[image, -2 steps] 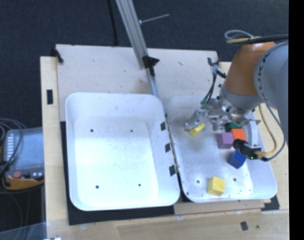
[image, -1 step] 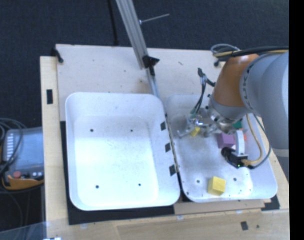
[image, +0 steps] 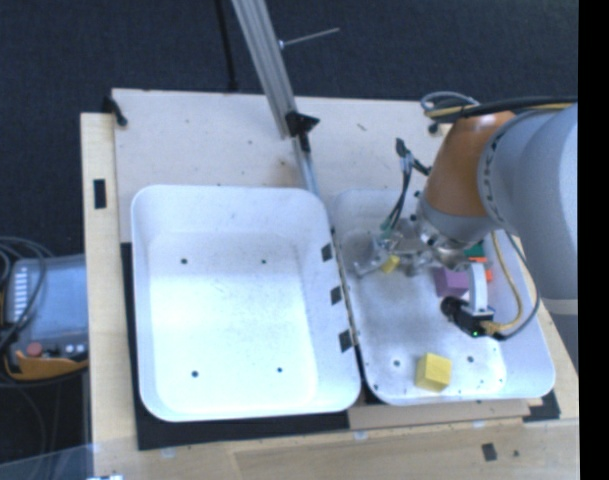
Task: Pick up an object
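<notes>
My claw (image: pixel 376 260), grip unreadable, is low at frame centre-right by a small yellow piece (image: pixel 389 264); nothing visibly lifted yet.

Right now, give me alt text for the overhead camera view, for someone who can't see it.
A grey arm with an orange band reaches from the right into the right white bin, its tool low near a small yellow piece. A yellow block lies near that bin's front edge and a purple object beside the wrist; the left white bin sits alongside.
</notes>
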You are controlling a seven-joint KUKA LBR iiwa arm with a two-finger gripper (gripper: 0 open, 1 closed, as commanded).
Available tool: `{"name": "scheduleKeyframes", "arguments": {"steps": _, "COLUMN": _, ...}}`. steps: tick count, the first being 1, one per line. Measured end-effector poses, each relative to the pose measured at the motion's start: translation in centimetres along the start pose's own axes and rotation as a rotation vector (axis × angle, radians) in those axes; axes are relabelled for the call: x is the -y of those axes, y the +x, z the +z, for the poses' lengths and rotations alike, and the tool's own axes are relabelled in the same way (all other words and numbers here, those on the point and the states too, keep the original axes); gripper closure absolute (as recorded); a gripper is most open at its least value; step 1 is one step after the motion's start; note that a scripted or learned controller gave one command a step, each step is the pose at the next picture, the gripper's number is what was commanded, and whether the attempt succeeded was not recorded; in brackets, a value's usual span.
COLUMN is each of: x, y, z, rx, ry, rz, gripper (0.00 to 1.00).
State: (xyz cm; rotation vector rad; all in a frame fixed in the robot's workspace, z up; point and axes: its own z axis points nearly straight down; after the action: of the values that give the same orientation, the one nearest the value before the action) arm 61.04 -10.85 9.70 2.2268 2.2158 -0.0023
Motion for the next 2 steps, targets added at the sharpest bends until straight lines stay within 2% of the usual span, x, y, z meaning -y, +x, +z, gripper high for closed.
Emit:
{"name": "scheduleKeyframes", "arguments": {"steps": 1, "x": -0.1, "y": -0.1, "z": -1.2, "rx": -0.002, "ry": -0.004, "rz": 0.007, "gripper": 1.0}}
{"name": "scheduleKeyframes", "arguments": {"steps": 2, "x": -0.5, "y": -0.1, "z": -7.6, "rx": 0.0, "ry": -0.009, "rz": -0.005, "gripper": 1.0}}
